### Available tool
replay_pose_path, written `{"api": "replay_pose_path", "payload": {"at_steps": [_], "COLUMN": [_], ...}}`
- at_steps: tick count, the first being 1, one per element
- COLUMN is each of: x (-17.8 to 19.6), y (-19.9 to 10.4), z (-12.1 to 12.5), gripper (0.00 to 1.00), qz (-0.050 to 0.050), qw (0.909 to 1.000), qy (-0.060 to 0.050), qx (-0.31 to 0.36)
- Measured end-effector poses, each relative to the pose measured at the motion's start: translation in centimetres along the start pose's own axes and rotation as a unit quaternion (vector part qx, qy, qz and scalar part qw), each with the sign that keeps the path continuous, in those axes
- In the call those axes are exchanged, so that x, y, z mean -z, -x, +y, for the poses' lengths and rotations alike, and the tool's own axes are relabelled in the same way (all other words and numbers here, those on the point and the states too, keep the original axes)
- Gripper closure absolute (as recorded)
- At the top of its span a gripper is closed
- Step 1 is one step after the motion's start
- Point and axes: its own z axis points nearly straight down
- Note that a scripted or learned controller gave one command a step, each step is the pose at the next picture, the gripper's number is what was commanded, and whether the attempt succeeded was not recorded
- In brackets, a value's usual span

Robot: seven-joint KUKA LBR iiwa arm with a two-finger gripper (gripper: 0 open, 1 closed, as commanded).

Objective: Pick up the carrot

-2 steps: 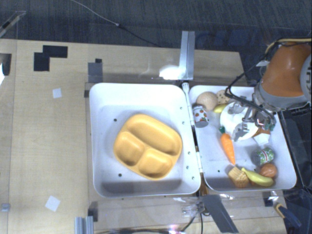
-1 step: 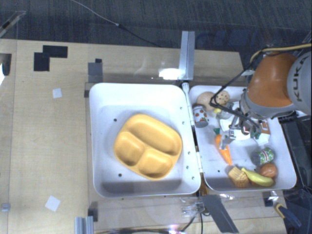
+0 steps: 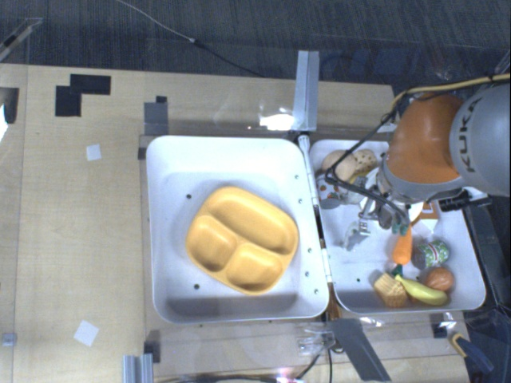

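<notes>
This is a robotics lab or test cell, not a home or kitchen. A pale wooden worktop carries two shallow white bins side by side, the left bin and the right bin, fixed in place by metal brackets at the far edge and more fittings at the near edge. Black tape marks and small white squares sit on the wood. An industrial arm with an orange band and loose cables reaches in from the right. The food in the right bin looks like plastic toy food, and a yellow divided tray lies in the left bin. Dark carpet lies beyond the far side.
</notes>
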Motion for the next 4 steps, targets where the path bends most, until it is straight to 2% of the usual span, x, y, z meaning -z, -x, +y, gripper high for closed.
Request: {"api": "replay_pose_path", "payload": {"at_steps": [1, 2, 3, 4], "x": [0.1, 5.0, 0.1, 0.0], "y": [-6.8, -8.8, -8.8, 0.3], "z": [-2.9, -1.3, -1.1, -0.3], "gripper": [0.00, 0.00, 0.00, 0.00], "qz": [0.000, 0.002, 0.001, 0.000], "qw": [0.9991, 0.9727, 0.9523, 0.9679], "qy": [-0.002, -0.002, -0.002, -0.001], "qx": [-0.042, -0.232, -0.305, -0.251]}}
